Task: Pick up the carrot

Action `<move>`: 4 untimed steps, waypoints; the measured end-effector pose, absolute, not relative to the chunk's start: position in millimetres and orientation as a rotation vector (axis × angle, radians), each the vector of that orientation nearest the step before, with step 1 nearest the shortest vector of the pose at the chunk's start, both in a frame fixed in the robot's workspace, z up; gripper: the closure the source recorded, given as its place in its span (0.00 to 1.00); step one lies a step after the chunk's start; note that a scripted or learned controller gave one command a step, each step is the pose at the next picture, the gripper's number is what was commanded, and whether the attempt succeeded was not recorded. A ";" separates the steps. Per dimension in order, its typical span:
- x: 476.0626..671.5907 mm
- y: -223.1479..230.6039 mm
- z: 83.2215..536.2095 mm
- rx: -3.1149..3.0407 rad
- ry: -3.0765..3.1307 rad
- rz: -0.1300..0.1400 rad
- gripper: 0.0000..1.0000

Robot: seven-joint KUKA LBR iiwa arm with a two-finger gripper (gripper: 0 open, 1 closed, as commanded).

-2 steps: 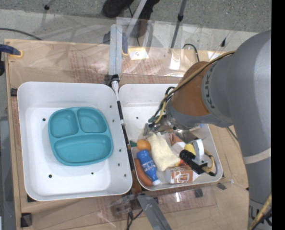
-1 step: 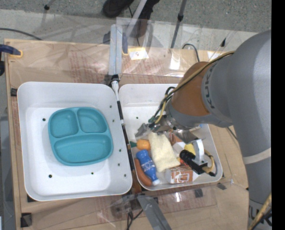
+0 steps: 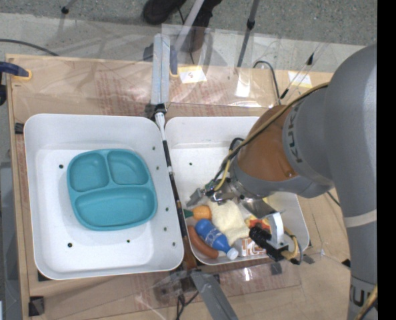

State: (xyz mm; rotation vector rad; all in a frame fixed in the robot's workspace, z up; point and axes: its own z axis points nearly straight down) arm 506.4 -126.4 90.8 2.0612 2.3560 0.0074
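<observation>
Seen from above at a slant: a wooden counter [image 3: 85, 85] bearing two shallow white bins side by side.

In the left bin [image 3: 35, 179], a teal plate [image 3: 111, 209] with three compartments, lying flat near the middle.

Over the right bin [image 3: 198, 135], the grey arm [image 3: 325, 132], reaching in from the right, with its orange band [image 3: 268, 155] above the bin's middle and the wrist bent down toward the near left part.

Below the wrist, the gripper [image 3: 208, 195], low over a small heap of things. Spread or closed: not to be told, its working end lost against the clutter.

The carrot [image 3: 201, 213]: a small orange thing at the heap's left edge, close to the wall beside the left bin. Just under the gripper and very near it; touching or apart, impossible to judge. Not visibly clamped by anything.

Just right of the carrot, a pale yellow lump [image 3: 230, 220], touching or nearly so.

Nearer the front, a blue bottle [image 3: 211, 235] with a white cap, lying on its side, cap end pointing right.

Along the bottle's near side, a reddish-brown sausage [image 3: 199, 245], also lying flat, against the bin's front left corner.

To the right of the bottle, a red and white packet [image 3: 253, 248], partly hidden.

At the counter's far left edge, a blue clamp [image 3: 8, 69].
</observation>
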 end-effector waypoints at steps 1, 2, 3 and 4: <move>507.3 -128.7 102.0 2.056 2.356 0.006 1.00; 507.3 -128.6 102.0 2.056 2.356 0.006 0.00; 484.5 -129.0 91.1 1.805 2.556 0.009 0.00; 485.8 -131.1 102.3 1.801 2.555 0.009 1.00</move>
